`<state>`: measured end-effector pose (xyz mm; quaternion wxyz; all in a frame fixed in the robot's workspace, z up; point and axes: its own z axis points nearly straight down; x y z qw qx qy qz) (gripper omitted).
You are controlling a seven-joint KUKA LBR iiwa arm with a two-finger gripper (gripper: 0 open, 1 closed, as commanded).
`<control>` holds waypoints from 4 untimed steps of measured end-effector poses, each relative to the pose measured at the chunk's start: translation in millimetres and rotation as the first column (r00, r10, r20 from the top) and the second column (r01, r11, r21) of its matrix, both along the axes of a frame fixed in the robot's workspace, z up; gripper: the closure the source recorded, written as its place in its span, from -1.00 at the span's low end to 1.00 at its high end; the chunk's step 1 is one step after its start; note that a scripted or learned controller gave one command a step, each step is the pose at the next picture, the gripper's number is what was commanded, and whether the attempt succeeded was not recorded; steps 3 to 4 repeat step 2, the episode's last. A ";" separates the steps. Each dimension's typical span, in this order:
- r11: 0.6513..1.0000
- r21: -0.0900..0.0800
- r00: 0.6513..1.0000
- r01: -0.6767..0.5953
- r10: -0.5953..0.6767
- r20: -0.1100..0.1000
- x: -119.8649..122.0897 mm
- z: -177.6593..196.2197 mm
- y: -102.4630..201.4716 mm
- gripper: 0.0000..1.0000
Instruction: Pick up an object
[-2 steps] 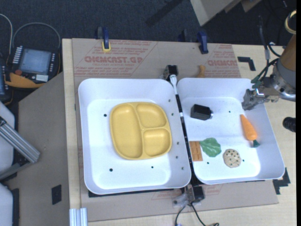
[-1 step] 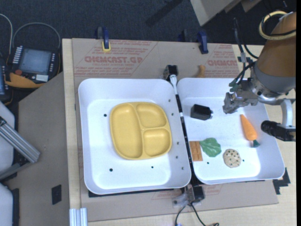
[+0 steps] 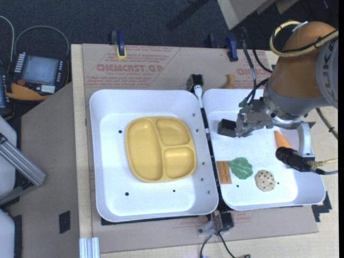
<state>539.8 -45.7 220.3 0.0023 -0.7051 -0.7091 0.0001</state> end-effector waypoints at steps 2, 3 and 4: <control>1.000 -0.001 1.000 0.000 0.000 0.000 -14.5 -1.8 105.5 1.00; 1.000 -0.001 1.000 0.000 0.000 0.000 -14.5 -1.8 105.5 1.00; 1.000 -0.001 1.000 0.000 0.000 0.000 -14.5 -1.8 105.5 1.00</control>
